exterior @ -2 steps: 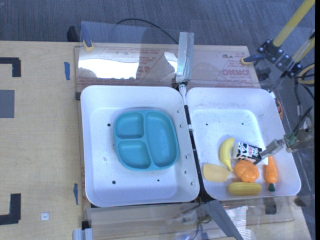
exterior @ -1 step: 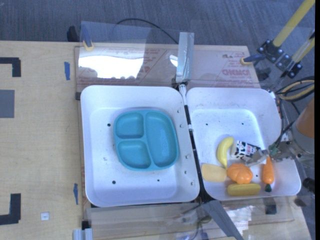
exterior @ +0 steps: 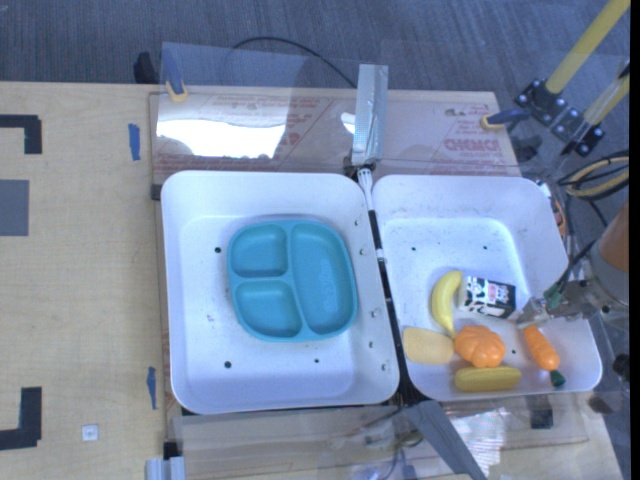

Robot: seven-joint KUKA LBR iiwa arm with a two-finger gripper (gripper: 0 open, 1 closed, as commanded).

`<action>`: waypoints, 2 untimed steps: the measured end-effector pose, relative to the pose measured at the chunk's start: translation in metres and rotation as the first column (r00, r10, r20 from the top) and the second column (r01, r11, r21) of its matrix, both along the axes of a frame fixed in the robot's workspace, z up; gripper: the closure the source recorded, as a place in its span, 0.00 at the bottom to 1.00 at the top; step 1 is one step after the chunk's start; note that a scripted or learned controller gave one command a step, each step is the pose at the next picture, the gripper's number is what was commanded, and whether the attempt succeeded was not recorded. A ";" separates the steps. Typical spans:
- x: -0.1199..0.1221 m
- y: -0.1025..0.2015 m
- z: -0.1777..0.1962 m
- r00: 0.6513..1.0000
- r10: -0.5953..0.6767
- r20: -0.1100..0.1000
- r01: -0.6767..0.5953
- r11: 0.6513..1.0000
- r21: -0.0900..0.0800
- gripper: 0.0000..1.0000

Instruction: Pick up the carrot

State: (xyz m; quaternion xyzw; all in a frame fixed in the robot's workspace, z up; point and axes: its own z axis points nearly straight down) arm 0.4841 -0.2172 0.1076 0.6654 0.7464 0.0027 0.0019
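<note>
The carrot [exterior: 541,349] is small and orange with a green end. It lies near the right wall of the right bin [exterior: 470,203], its green end pointing toward the front right corner. My gripper [exterior: 548,308] reaches in over the bin's right rim and sits just behind the carrot, close to it. Nothing shows as held in it. A black and white carton [exterior: 489,296] lies just left of the gripper.
Left of the carrot lie an orange fruit [exterior: 479,346], a banana [exterior: 446,299], a pale yellow piece [exterior: 427,345] and a yellow piece [exterior: 487,377]. The left bin [exterior: 190,368] holds a blue divided plate [exterior: 292,278]. Cables and a yellow pole [exterior: 590,38] stand at the right.
</note>
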 end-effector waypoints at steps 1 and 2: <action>0.074 0.063 0.088 0.998 -0.065 0.005 0.065 0.998 -0.001 1.00; 0.073 0.061 0.096 0.998 -0.067 0.005 0.067 0.998 -0.003 1.00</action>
